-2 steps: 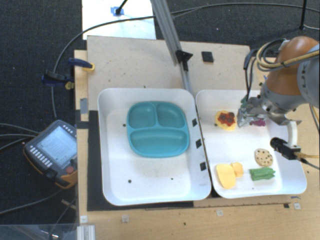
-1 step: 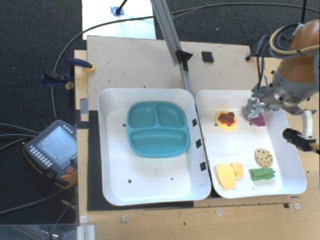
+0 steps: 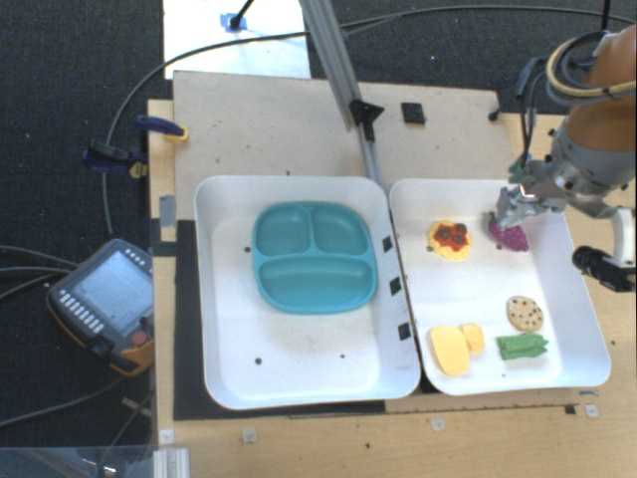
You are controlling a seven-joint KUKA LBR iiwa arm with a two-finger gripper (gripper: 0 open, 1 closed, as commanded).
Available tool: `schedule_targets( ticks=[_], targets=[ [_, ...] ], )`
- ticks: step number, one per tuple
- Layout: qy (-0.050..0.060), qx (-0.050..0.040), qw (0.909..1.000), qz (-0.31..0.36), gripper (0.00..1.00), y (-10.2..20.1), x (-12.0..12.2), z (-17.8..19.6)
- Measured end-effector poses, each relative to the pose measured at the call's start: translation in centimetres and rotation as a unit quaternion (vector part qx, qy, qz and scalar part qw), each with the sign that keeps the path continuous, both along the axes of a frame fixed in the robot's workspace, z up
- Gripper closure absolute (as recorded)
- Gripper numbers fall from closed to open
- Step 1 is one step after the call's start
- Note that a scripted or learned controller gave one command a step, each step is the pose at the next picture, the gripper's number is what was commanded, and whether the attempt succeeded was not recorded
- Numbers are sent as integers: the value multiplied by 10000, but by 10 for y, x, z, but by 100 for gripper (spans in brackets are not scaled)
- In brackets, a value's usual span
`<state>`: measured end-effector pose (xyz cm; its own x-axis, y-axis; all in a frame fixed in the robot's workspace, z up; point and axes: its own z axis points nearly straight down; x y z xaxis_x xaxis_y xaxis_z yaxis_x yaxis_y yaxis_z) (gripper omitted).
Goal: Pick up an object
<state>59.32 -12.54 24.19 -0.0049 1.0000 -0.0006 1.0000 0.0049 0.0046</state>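
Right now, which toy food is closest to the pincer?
The purple toy food, right beside the pincer at the right bin's far end. The little pizza, cookie, yellow pieces and green piece lie farther off.

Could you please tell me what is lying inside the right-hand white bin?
The right bin holds a mini pizza, cookie, yellow pieces, green item and purple item, partly covered by the gripper.

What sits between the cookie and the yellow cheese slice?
A small yellow-orange piece lies between the cookie and the cheese slice, touching the slice, in the camera view.
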Motion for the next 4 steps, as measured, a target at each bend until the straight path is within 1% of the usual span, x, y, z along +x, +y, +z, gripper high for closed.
schedule_targets(
  ticks=[1, 2, 3, 4],
  targets=[
    [21, 8, 10000, 18, 100, 48, -12, -12],
    [31, 11, 10000, 20, 100, 93, -33, -22],
    [27, 15, 10000, 23, 100, 136, -57, -17],
    [30, 18, 10000, 29, 100, 191, -82, -17]
  ],
)
